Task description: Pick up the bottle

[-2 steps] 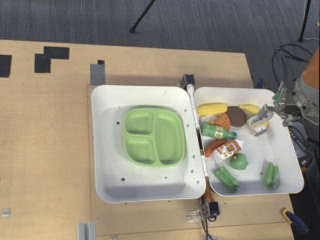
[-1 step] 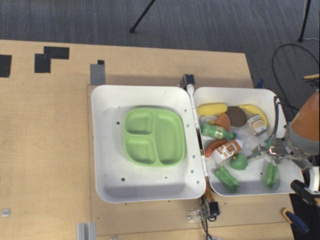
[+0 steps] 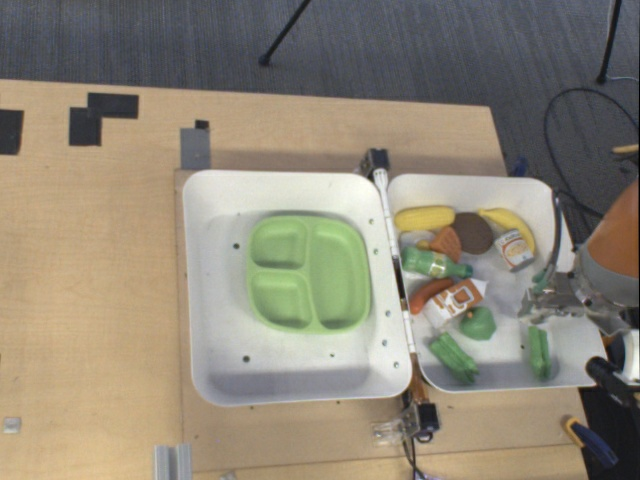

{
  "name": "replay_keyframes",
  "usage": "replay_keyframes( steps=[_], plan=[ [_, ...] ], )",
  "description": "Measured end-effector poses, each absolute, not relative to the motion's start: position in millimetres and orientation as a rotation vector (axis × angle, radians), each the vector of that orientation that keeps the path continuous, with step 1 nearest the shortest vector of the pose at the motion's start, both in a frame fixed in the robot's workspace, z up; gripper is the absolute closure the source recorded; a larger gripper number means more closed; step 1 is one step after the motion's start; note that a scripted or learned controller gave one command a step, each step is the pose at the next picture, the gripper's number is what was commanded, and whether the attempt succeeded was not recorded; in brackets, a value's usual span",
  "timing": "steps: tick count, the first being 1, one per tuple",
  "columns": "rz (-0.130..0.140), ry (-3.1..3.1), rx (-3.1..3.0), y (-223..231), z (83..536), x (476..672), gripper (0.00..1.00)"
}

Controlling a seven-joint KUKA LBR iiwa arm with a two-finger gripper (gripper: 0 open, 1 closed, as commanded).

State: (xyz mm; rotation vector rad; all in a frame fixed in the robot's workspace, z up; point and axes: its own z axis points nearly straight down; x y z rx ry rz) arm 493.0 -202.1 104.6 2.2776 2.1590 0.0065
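**Bottle lying in the right bin, gripper off to its right**

Grey carpet runs behind a pale wooden worktop (image 3: pixel 90 268) that carries two shallow white bins side by side. We see a green divided plate (image 3: pixel 305 273) sitting in the middle of the left bin (image 3: pixel 215 368), with its three compartments facing up.

We find the clutter in the right bin (image 3: pixel 500 376). A green bottle (image 3: pixel 433 264) lies on its side near that bin's left wall, just below a yellow banana (image 3: pixel 425 218) and just beside a brown round item (image 3: pixel 472 234). A second banana (image 3: pixel 503 219) lies toward the back, close to a small labelled jar (image 3: pixel 515 250). Below the bottle lie a red-orange pepper (image 3: pixel 432 292), a white packet (image 3: pixel 458 300), a green lump (image 3: pixel 479 325) and two green vegetables, one at the front (image 3: pixel 453 357) and one at the right (image 3: pixel 539 352).

We see the arm reaching in from the right, its gripper (image 3: pixel 545 298) over the bin's right part, well apart from the bottle. Its fingers look small and blurred to us, so we cannot tell whether they are open or closed; nothing seems to sit between them.
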Motion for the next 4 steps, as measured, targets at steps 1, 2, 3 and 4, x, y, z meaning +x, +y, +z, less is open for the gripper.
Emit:
replay_keyframes(
  steps=[1,2,3,4],
  plan=[
    [0.003,2.266,2.170,-204.9,180.4,487.8,1.00],
    [0.004,2.440,1.971,-206.2,86.6,511.2,1.00],
    [0.001,2.521,1.870,-206.0,109.2,487.5,1.00],
    [0.001,2.535,1.843,-181.6,87.0,488.3,1.00]
  ],
)
